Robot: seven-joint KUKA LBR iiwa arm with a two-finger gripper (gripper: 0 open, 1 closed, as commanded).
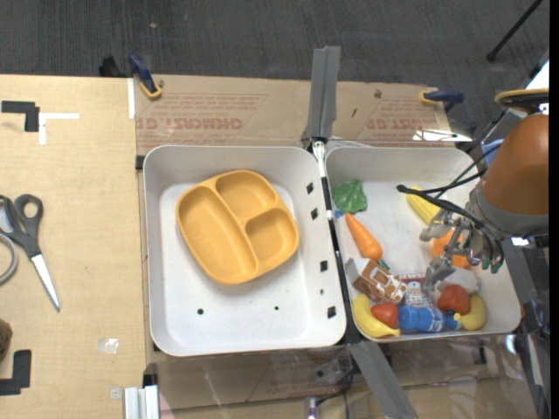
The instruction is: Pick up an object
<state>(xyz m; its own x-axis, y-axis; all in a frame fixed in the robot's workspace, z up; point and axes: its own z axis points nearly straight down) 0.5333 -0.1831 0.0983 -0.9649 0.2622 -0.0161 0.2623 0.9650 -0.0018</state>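
Nearest the camera, along the front wall of the right bin (489, 326), toys lie packed together: a yellow banana (374, 319) at the front left corner, a red tomato (385, 312) resting against it, a blue bottle (428, 319) lying on its side just beside the tomato, and a red ball (454, 299) touching a yellow piece at the front right. A brown snack packet (382, 281) lies just behind the tomato.

The claw (454, 256) hangs over the right half of this bin, above the red ball and the bottle. Its metal fingers (437, 273) point down and to the left, but cables and shadow blur them, so I cannot tell whether they are spread or closed; nothing shows between them.

Farther back lie an orange carrot (364, 236), tilted, then a green leafy toy (350, 196) near the bin's left wall, and a yellow corn cob (424, 206) towards the back right.

The left bin (175, 321) holds a yellow divided plate (238, 225). On the table (70, 321), scissors (33, 243) lie well to the left.
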